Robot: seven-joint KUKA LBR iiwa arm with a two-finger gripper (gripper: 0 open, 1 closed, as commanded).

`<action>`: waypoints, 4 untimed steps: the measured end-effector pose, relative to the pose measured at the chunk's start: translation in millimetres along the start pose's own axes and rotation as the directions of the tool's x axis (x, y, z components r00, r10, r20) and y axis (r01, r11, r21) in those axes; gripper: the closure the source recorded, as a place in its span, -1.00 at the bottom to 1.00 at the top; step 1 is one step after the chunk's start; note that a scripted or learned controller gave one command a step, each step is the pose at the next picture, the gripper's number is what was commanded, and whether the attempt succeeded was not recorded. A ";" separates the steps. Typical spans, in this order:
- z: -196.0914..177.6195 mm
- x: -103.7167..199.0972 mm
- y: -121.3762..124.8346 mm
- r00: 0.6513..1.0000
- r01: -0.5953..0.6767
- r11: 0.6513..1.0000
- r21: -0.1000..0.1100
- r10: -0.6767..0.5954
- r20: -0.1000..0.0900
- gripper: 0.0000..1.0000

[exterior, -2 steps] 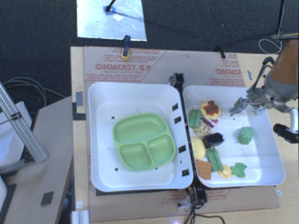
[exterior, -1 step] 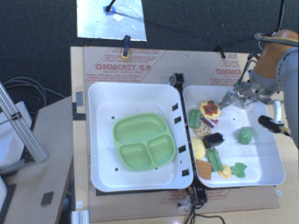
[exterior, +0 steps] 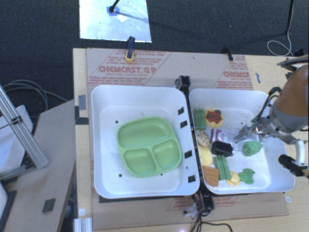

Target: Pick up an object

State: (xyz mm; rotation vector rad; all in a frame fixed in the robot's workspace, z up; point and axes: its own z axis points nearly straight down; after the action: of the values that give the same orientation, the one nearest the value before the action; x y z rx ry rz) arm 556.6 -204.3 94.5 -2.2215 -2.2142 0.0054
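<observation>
Left bin [exterior: 104,129] is sitting on the bench's left half, carrying a green three-compartment tray [exterior: 148,146] roughly mid-bin, slightly toward the near edge. Right bin [exterior: 231,98] is butting against it along the shared centre wall. Objects are crowding the right bin's left side: a green ridged piece [exterior: 199,118] near the far-left corner, a red-and-yellow toy [exterior: 214,117] just beside it, a black block [exterior: 222,148] mid-left, a yellow piece [exterior: 206,156] against the left wall, an orange cracker-like square [exterior: 210,175] at the near-left corner, a green bean bundle [exterior: 222,167] beside it. Gripper [exterior: 247,133] is hanging low around bin centre, just above a green leafy lump [exterior: 252,148], near the black block. Fingers are looking slightly parted with nothing visibly between them. Another green toy [exterior: 247,176] is lying by the near edge. Arm [exterior: 292,105] is reaching in over the right wall.
</observation>
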 end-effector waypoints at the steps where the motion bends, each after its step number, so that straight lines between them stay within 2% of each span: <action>1: 7.6 -0.6 105.9 1.000 0.012 1.000 -0.019 -0.012 0.005 -1.00; 2: -185.8 -2.3 110.7 1.000 0.009 1.000 -0.028 -0.009 0.009 -1.00; 3: -73.3 -1.7 43.5 1.000 0.002 1.000 0.004 -0.002 -0.002 -1.00; 4: -113.9 -4.1 -66.9 1.000 -0.001 1.000 -0.004 0.001 0.002 -1.00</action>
State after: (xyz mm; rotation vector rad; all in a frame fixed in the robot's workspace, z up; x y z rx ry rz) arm 490.4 -208.3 208.8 -2.2259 -2.2153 0.0025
